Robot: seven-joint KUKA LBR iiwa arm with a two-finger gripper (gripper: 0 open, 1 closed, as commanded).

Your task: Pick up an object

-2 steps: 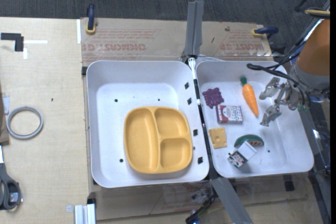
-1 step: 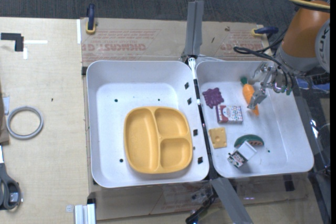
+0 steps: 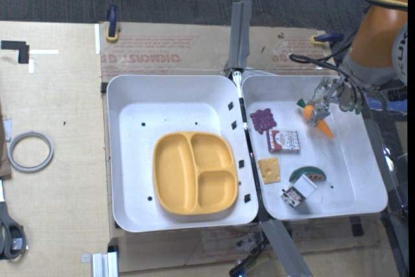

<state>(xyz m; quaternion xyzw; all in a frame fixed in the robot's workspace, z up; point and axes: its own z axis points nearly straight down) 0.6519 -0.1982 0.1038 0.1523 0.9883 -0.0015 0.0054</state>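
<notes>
- On the counter [image 3: 58, 204] at far left lie a grey tape ring [image 3: 29, 151] and, near the lower edge, a pair of scissors [image 3: 11, 240]; both are well apart from the bins and play no part in this step.
- The left bin [image 3: 123, 139] holds a yellow divided plate [image 3: 194, 172] with three compartments, nothing lying in them. It is broad and shallow, so a poor thing to pinch; best left alone.
- The right bin [image 3: 363, 198] carries the small things: a purple grape bunch [image 3: 262, 120], a red-and-white box [image 3: 284, 141], a cheese wedge [image 3: 269, 170], a watermelon slice [image 3: 307, 173] and a small grey-white gadget [image 3: 296, 194] just below it.
- The likely target is the orange carrot [image 3: 319, 120], lying tilted near the bin's upper right, with its green top toward the upper left.
- The hand [image 3: 322, 106] hangs right over the carrot's upper end, touching or nearly so. Whether its grasp is spread or closed, I cannot tell; nothing proves the carrot is held.
- To do this well, I judge the grasp should straddle the carrot across its narrow width, near the thick end, not along its length.
- The risk is the tapered body slipping out or rolling aside; a straight, slow lift would show it.
</notes>
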